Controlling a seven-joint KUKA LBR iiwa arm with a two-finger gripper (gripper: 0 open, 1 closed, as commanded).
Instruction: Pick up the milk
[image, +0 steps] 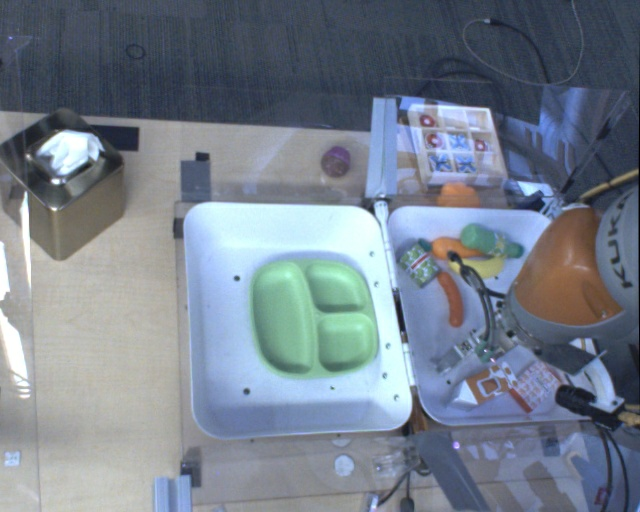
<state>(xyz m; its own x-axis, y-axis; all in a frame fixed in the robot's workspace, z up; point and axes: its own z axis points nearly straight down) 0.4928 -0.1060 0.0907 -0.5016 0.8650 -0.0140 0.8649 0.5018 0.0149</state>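
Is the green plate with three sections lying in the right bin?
No, the green plate lies in the left bin, while the right bin holds the small food items.

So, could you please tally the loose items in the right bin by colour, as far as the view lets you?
Green: 2, a small carton and a leafy toy
Orange: 2, a long piece and a small piece
Yellow: 1
Orange-and-white carton: 1
Total: 6 that I can tell apart
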